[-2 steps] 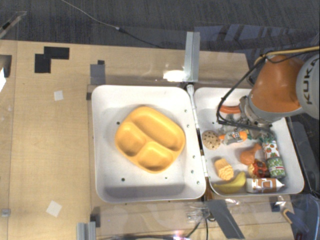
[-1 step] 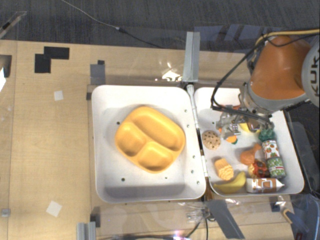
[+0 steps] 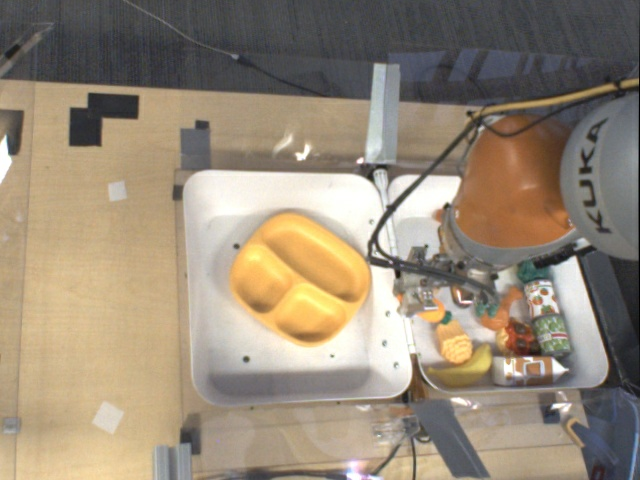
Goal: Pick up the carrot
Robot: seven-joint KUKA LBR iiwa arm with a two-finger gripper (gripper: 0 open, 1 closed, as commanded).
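Observation:
The carrot (image 3: 491, 316) looks like the orange piece in the middle of the right bin (image 3: 590, 363), partly hidden under the arm's wrist. My gripper (image 3: 436, 294) hangs low over the left side of that bin, just left of the carrot. A smaller orange piece (image 3: 432, 315) lies directly below the gripper. The orange band and grey body of the arm cover the bin's upper half.
The right bin also holds a banana (image 3: 462, 370), a yellow knobbly fruit (image 3: 455, 347), a red fruit (image 3: 516, 337), two cans (image 3: 545, 318) and a lying bottle (image 3: 527, 371). In the left bin (image 3: 205, 368) sits a yellow divided plate (image 3: 298, 276). Cables run from the arm across the bins' divider.

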